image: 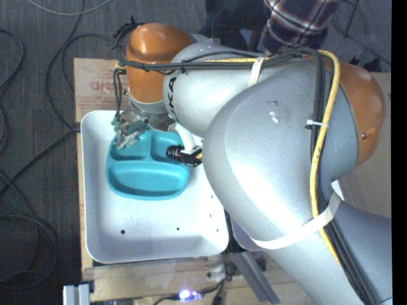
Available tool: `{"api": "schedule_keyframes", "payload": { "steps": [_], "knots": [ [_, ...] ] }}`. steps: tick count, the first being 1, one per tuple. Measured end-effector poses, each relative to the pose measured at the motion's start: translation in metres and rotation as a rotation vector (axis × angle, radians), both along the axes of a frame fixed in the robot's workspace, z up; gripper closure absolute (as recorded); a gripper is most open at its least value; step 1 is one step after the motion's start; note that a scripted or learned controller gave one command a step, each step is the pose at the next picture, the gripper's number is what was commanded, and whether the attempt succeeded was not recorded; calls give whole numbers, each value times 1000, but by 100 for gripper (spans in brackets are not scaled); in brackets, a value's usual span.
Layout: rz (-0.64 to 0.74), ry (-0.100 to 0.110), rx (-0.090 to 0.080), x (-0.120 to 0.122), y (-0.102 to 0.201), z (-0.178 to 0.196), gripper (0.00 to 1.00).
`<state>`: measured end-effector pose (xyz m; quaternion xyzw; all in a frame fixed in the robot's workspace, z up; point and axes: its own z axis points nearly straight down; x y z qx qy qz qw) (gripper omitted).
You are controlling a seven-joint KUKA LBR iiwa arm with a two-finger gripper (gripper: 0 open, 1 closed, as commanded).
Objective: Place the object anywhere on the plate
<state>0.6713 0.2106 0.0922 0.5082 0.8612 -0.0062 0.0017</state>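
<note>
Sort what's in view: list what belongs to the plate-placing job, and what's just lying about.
Job:
- blue plate, lying in the white bin
- gripper, over the plate's far left corner
- the object to place: cannot make it out

Lying about:
- cables on the carpet
- plywood board under the bin
- plaid cloth

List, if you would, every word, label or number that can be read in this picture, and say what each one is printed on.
"KUK": dark letters running along the grey arm link; the rest of the word is not visible.
Faint red print on the wooden board: too blurred to read.
No readable text on the blue plate or the white bin.
</note>
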Motion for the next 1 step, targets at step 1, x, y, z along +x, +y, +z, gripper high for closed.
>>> {"api": "schedule_keyframes", "payload": {
  "steps": [1],
  "knots": [
    [0,0,-4,0,-1,10,100]
  ]
}}
